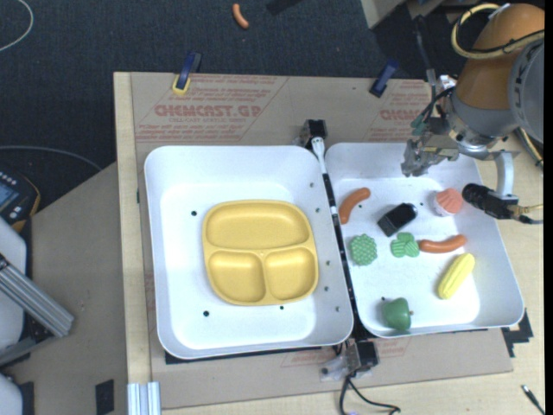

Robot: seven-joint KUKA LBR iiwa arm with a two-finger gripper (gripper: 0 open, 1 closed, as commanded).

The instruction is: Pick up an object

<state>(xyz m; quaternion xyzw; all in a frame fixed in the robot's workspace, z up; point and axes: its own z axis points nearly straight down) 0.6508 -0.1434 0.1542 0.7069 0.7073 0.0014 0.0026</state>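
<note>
— Gripper [421, 161] hangs over the far end of the right bin [510, 292]; can't tell how far it's parted, and nothing shows between its tips.

— Closest pick?

— Orange sausage [353, 202], black block [397, 219], pink piece [448, 201], all just below it. Risk, I'd judge: pieces crowd; the green ones [364, 250] sit close together, so a descent could nudge a neighbour.

— Room?

— Far wall close. Yellow corn [455, 275] and green pepper [397, 314] lie freer. Left bin [164, 232] holds a yellow tray [259, 251].
</note>
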